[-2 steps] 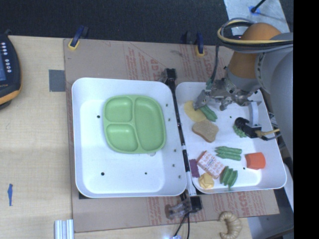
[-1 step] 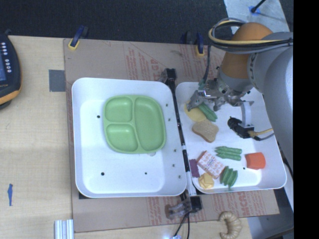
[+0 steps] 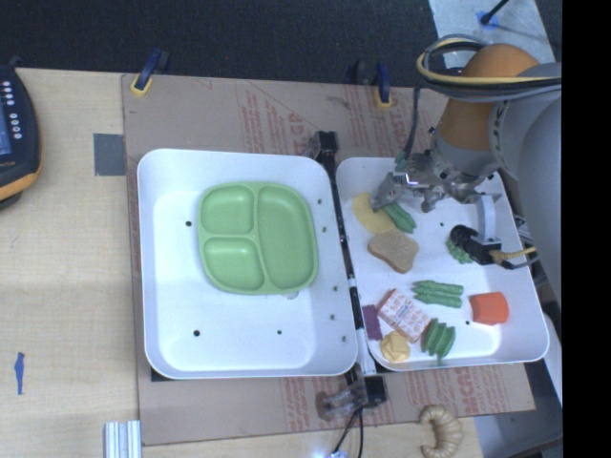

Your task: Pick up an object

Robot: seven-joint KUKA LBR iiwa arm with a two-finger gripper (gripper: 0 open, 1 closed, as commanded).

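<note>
While the gripper (image 3: 399, 198) overlaps a green pod (image 3: 400, 219), its finger state is unclear.

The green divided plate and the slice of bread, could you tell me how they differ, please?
The green divided plate lies alone in the left bin; the slice of bread lies among other toy foods in the right bin. The plate is far larger. The plate is pale green, the bread tan. Both lie flat.

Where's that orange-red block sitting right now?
The orange-red block lies in the right bin, near its right edge, just right of the green beans.
</note>
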